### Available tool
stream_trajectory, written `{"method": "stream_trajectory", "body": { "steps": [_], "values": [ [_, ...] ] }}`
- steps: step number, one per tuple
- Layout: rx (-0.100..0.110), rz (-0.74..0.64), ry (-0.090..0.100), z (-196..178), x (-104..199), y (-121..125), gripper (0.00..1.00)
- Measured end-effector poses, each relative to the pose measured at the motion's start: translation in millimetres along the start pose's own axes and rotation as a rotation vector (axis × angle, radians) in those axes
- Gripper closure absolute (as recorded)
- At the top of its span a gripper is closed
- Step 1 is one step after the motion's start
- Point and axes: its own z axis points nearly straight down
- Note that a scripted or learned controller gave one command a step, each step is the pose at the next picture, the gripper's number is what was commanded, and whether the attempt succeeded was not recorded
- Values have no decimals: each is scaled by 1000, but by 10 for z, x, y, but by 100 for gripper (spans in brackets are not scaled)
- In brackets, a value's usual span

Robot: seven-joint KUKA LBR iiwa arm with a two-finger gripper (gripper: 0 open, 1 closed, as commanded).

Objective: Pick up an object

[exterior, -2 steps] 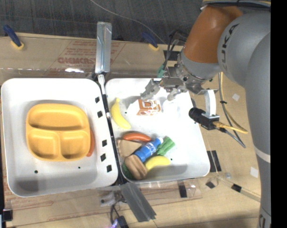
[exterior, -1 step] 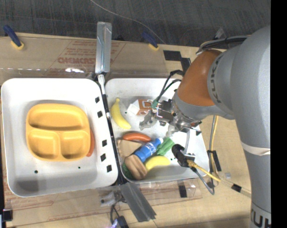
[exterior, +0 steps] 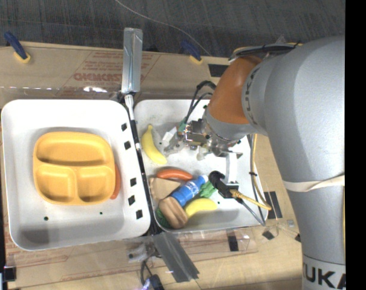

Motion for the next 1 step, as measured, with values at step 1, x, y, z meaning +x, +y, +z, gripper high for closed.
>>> {"method": "stream_trajectory", "body": {
  "steps": [1],
  "values": [
    [0, -252, 1, 217, -119, -822, 0]
  ]
}}
